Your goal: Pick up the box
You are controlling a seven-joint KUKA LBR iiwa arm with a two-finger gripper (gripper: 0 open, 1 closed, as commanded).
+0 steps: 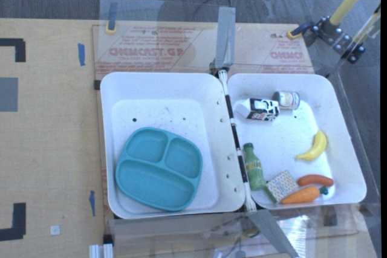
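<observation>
The box [282, 185] lies untouched beside the carrot [300, 194]; the gripper's state cannot be told, so picking remains.

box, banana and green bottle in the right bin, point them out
box [282, 185], camera view, middle of its patterned top
banana [314, 147], camera view, middle of its curve
green bottle [253, 167], camera view, its body

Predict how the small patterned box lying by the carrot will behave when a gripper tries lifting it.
The small patterned box looks flat and probably light, so it may slide rather than lift. It lies crowded between the green bottle and orange carrot, so they would likely get nudged.
</observation>
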